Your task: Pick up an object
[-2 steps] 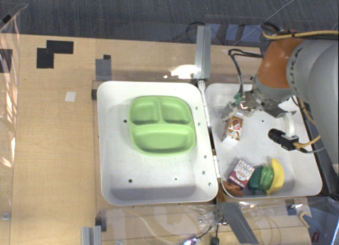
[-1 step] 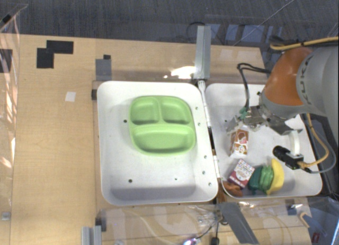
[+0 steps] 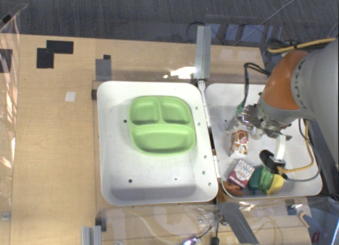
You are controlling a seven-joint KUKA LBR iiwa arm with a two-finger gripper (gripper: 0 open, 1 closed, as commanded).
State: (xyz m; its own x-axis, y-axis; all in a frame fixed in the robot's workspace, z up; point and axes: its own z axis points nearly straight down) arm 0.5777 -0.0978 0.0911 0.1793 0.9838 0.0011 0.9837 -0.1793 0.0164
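Observation:
My gripper [image 3: 244, 123] hangs low over the right bin [image 3: 225, 98], near its middle. Just below it in the view a small red and white packet [image 3: 240, 143] stands on the bin floor, very close to the gripper or touching it. At the bin's front edge lie a red and white carton [image 3: 242, 172], a green object [image 3: 259, 179] and a yellow object [image 3: 276, 184], packed side by side. The arm's wrist hides the right part of the bin.
The left bin [image 3: 114, 148] bears a green divided plate [image 3: 161, 124] in its middle. A metal divider rail [image 3: 208, 133] runs between the two bins. The wooden bench [image 3: 53, 143] stretches away to the left.

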